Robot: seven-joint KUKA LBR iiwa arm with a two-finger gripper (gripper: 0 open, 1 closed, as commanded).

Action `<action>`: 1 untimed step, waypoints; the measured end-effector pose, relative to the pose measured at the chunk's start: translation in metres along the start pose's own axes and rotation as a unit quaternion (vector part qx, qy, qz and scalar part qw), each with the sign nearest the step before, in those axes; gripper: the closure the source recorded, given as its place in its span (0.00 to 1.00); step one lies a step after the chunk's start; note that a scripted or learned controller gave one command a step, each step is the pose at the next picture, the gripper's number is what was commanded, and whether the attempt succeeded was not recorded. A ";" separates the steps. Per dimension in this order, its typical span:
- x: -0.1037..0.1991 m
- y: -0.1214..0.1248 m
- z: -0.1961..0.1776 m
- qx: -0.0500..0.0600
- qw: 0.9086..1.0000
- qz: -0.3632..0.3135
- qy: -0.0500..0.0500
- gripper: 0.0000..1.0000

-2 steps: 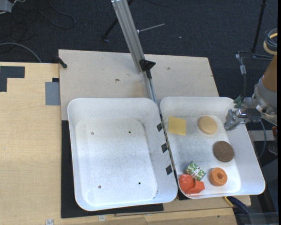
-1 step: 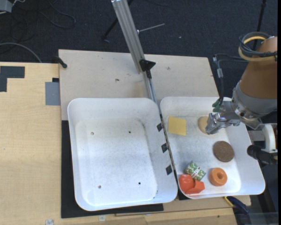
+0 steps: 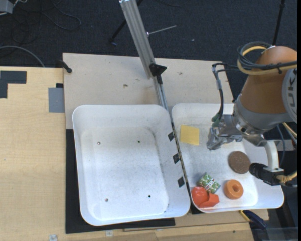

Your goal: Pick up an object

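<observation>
Camera view, from the near edge of the tabletop [image 3: 105,79] outward: the right bin [image 3: 271,200] holds a red object [image 3: 204,197] at its near rim, with a small green-and-white object [image 3: 209,183] touching it just behind and an orange ring [image 3: 234,189] beside them to the right. Farther in lies a brown disc [image 3: 239,161]. Beyond that a yellow square piece [image 3: 189,134] rests near the divider between the bins. The fingers [image 3: 216,139] hang over the right bin between the yellow piece and the brown disc, with nothing seen between them; whether they are spread or closed cannot be told. The left bin [image 3: 90,119] sits alongside. A slanted metal rail [image 3: 140,39] rises past the far edge.
</observation>
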State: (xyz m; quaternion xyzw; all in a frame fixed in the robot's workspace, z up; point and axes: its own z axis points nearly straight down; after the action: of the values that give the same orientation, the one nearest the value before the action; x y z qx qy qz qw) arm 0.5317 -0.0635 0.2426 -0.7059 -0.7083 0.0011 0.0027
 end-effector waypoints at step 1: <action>0.055 -0.005 -0.006 0.000 1.000 -0.001 0.000 1.00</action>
State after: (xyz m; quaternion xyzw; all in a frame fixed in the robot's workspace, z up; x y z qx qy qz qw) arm 0.5266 -0.0084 0.2488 -0.7053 -0.7089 0.0006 0.0027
